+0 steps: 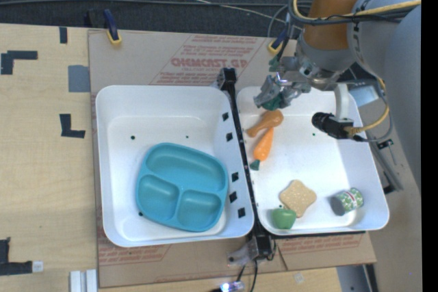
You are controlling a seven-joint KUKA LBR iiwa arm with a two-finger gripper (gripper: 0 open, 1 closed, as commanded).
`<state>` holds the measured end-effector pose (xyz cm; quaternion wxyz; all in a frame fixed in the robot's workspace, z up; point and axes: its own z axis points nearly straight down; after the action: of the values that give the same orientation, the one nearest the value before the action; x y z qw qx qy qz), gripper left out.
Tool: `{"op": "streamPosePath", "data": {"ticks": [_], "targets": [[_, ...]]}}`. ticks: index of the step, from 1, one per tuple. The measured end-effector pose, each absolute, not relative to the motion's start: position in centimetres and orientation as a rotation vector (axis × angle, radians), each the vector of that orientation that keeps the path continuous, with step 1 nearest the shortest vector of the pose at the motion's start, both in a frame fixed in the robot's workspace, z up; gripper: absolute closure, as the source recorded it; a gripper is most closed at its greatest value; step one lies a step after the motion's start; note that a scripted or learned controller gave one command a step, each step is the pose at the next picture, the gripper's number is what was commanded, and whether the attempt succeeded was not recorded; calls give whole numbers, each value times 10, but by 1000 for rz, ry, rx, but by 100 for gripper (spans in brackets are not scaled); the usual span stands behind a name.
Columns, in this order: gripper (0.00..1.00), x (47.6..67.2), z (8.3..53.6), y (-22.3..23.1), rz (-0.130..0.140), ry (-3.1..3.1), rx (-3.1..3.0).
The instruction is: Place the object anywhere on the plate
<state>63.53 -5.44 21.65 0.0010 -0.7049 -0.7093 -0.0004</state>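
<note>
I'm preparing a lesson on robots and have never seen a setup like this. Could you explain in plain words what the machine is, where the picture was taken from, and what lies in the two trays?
The picture comes from one fixed camera above a bench, looking down at a slant. The grey machine with the orange band is a robot arm reaching in from the right. Its two-finger gripper hangs over the right bin, just above a carrot. Whether it grips anything I cannot tell. That bin also holds a slice of bread, a green fruit or vegetable and a small can. The left bin holds a blue divided plate, where an object should be placed.
</note>
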Motion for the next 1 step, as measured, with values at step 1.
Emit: {"op": "streamPosePath", "data": {"ticks": [1], "targets": [[100, 635, 218, -10, 0, -2227, -2213]]}}
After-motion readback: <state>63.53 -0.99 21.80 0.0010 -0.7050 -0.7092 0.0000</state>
